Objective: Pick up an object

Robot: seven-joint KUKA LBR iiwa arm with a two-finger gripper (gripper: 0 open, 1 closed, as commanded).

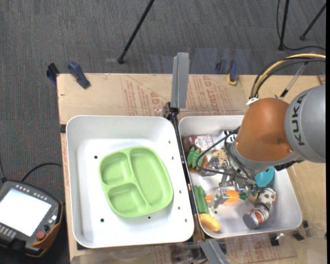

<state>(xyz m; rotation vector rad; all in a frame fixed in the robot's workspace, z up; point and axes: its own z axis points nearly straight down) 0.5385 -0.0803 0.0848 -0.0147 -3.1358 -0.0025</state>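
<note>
My gripper (229, 189) hangs low in the right bin (289, 194), under the orange wrist band, over a heap of small toys. Right beneath it lies an orange toy piece (218, 198); whether the piece is being touched is unclear. A dark green long toy (201, 199) lies to its left by the bin wall. A yellow toy (210, 222) rests near the front edge. A silver and red can (254, 218) lies on its side at the front right. A blue cup (265, 177) is partly hidden behind the wrist.
The left bin (85, 147) holds a light green divided plate (136, 180). A reddish packet (200, 143) and a green ribbed toy (193, 158) sit at the back left of the right bin. A grey post (180, 87) stands behind the bins.
</note>
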